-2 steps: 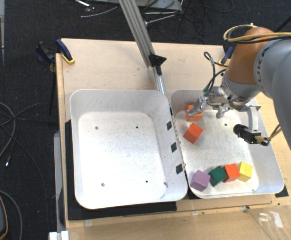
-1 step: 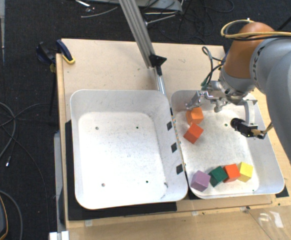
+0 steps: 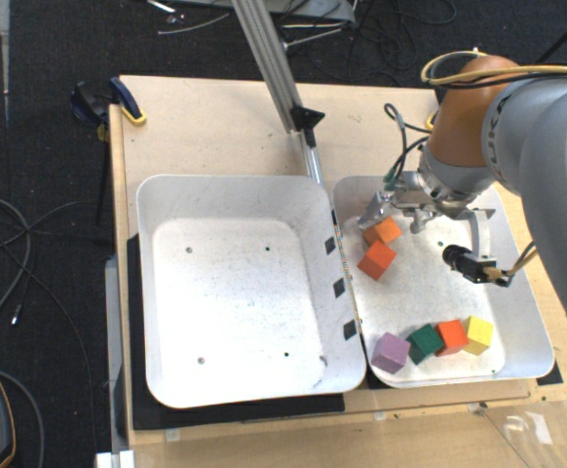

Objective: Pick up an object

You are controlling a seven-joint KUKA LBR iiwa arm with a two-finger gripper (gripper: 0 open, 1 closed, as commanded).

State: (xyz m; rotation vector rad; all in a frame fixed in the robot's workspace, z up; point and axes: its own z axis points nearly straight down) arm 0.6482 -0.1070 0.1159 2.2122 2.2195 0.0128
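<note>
My gripper (image 3: 396, 216) hangs over the back left part of the right bin (image 3: 523, 310). Its two grey fingers (image 3: 374, 212) stand spread apart, so it is open. A light orange cube (image 3: 387, 230) sits just at the fingertips, closer to the left finger, and I cannot tell whether it touches either one. A darker red-orange cube (image 3: 377, 259) lies right in front of it on the bin floor. Along the front wall of the same bin sit a purple cube (image 3: 391, 351), a green cube (image 3: 425, 342), an orange cube (image 3: 452, 335) and a yellow cube (image 3: 478, 332).
The left bin (image 3: 167, 213) lies beside the right one, their rims meeting at the middle. A slanted metal pole (image 3: 274, 66) comes down behind the bins. A black cable plug (image 3: 462, 259) hangs from the arm over the right bin. A clamp (image 3: 118, 100) grips the bench's back left corner.
</note>
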